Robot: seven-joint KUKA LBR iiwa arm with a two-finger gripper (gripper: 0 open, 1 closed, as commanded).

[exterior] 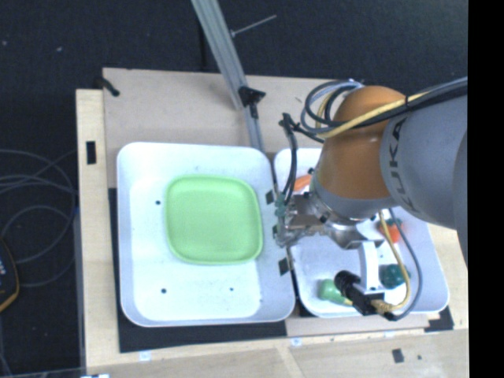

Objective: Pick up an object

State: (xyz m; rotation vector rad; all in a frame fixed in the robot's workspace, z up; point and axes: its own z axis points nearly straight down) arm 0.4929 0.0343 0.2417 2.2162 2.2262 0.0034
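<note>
The arm (394, 164) hangs low over the right bin (437, 290) — its bulk hides the claw, so I cannot tell its state. Small objects lie in that bin: green piece (329, 290), teal one (390, 275). A green plate (213, 219) sits in the left bin (142, 235).

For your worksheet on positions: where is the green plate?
The green plate lies flat in the left bin, left of the arm.
</note>
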